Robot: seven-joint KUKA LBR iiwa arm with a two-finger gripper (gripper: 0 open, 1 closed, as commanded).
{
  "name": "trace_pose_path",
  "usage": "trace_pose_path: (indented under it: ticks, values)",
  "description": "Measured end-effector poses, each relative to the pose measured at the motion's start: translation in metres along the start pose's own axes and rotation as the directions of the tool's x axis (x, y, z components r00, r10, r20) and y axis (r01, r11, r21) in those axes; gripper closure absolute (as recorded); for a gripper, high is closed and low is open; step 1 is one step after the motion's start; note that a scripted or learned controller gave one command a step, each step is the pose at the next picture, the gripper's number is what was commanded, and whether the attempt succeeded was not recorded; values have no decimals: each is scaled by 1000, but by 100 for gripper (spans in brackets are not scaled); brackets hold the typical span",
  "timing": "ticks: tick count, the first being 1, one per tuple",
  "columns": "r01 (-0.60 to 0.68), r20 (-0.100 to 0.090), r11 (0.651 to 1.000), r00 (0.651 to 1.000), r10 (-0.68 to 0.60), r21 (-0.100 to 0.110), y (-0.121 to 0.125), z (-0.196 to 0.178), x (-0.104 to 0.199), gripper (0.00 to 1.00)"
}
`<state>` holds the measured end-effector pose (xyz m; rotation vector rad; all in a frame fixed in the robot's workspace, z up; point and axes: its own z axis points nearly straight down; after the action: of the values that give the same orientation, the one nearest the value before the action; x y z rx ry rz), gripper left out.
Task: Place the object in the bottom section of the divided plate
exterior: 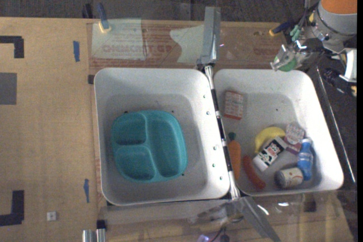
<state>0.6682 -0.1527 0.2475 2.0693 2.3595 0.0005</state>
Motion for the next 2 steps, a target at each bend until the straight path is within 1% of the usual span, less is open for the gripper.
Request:
trace_pose_path:
  ticks: [1, 2]
  values:
    - [229, -3, 973, 973, -229, 1, 2, 10, 94, 100]
    - [406, -3, 914, 914, -406, 0, -12, 36, 164, 100]
